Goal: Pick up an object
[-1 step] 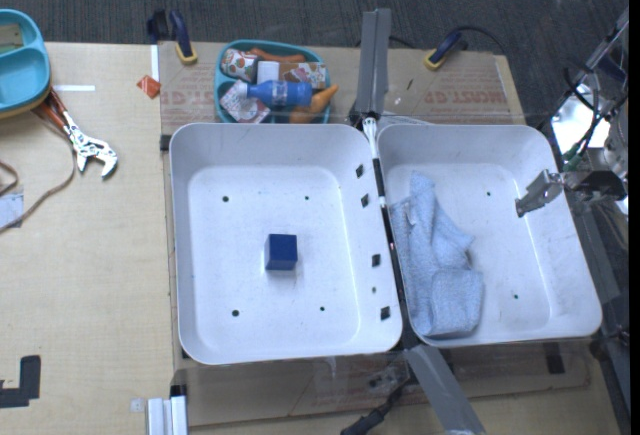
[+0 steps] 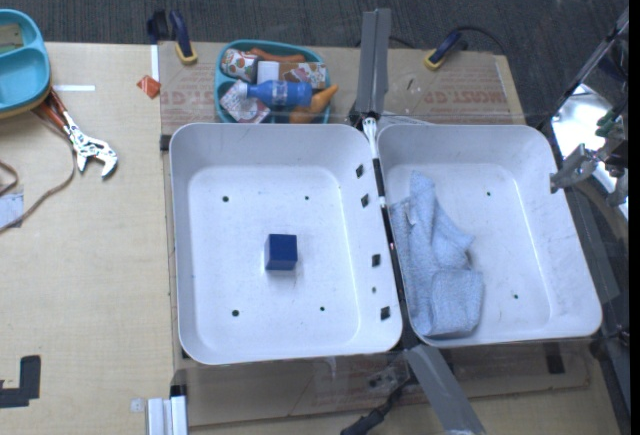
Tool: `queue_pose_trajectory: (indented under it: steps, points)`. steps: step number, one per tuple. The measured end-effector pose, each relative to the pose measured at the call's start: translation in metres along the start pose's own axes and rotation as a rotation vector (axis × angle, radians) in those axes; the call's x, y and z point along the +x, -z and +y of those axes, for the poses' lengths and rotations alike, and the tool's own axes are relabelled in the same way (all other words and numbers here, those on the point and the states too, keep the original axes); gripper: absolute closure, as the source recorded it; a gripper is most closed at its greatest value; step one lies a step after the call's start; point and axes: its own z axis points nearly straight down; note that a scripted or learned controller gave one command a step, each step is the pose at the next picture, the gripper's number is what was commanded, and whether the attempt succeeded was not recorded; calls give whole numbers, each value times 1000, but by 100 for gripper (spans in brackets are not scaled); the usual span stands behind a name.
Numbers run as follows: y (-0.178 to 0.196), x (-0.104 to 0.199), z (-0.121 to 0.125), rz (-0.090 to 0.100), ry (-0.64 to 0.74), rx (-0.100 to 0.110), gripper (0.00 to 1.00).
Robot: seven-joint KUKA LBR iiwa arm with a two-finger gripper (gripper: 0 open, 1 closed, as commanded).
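Note:
A small dark blue cube (image 2: 282, 251) sits flat on the floor of the left white bin (image 2: 200, 313), slightly below its middle and away from every wall. A crumpled pale blue-white cloth (image 2: 440, 263) lies in the right white bin (image 2: 545, 223), bunched along that bin's left wall and reaching its near left corner. Nothing touches either object.
Behind the left bin stands a teal tray (image 2: 272, 83) holding several small items. A wrench (image 2: 92, 153) and a teal container (image 2: 18, 58) lie on the wooden bench at the left. A grey post (image 2: 374, 53) rises between the bins' back corners. Metal fixtures (image 2: 592, 158) stand at the right edge.

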Motion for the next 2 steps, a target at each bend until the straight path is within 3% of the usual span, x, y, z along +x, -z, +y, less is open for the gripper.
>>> queue_pose_trajectory:
  steps: [1,2]
  points:
    - [7,76,12,0,-259,2,0]
    - [-1,56,15,0,-39,3,0]
